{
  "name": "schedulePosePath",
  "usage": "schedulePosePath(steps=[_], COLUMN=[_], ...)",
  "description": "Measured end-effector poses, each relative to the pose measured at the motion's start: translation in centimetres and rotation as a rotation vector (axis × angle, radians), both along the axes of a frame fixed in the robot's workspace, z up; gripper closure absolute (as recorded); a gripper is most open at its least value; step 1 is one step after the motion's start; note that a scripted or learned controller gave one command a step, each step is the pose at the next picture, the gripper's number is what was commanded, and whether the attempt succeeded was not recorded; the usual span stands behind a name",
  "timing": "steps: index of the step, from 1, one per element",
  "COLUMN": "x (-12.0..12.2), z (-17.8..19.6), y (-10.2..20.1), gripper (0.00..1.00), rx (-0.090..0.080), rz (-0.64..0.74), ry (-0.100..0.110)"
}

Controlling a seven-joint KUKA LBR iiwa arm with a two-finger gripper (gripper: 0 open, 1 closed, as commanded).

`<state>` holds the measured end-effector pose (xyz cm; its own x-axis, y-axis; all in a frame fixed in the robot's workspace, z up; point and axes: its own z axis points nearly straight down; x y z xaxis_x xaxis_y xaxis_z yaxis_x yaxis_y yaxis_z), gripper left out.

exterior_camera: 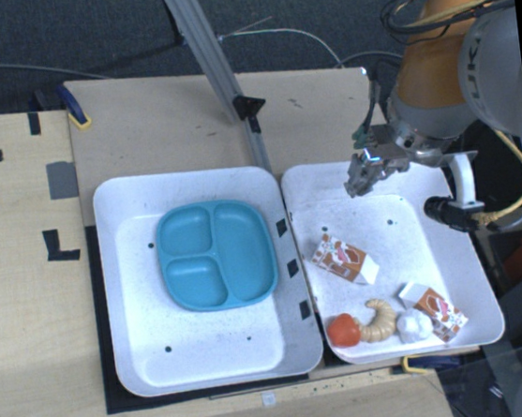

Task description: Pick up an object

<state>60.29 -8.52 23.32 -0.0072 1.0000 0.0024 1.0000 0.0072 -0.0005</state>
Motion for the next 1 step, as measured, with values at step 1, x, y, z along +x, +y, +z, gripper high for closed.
schedulePosePath(steps=[1], x=[-0.35], z=[-0.90], y=[5.70], gripper=[1.00], rx=[-0.001], rz=[0.000], ry=[0.002])
